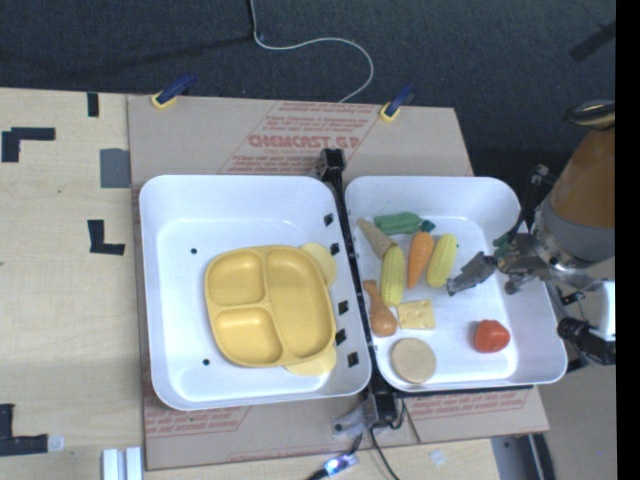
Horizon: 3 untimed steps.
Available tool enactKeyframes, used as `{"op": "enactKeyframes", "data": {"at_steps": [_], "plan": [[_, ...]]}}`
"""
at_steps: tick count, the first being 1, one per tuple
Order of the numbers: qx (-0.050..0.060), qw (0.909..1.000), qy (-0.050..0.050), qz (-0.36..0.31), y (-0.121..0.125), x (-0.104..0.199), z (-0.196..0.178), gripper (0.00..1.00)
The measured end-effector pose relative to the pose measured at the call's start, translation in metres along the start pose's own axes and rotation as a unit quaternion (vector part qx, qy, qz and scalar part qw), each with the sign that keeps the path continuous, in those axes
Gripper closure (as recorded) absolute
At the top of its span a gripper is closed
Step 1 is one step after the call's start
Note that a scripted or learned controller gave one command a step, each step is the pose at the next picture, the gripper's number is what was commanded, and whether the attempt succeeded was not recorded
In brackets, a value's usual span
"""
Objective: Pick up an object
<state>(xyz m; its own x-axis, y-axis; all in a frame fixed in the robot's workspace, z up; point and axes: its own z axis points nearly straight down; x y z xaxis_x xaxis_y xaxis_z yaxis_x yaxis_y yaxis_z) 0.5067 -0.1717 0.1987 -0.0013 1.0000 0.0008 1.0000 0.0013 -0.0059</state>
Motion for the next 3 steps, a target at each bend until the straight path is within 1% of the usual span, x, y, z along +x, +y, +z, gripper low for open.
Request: {"op": "enactKeyframes", "data": {"at_steps": [1,2,3], "plan": [[0.001,1.0,0.0,0.0,-0.004,0.008,0.047,0.0],[0.0,1.0,0.0,0.0,0.005,0.008,0.099,0.0],[-0.003,1.0,0.001,0.0,0.006,0.009,0.113,0.0]]}}
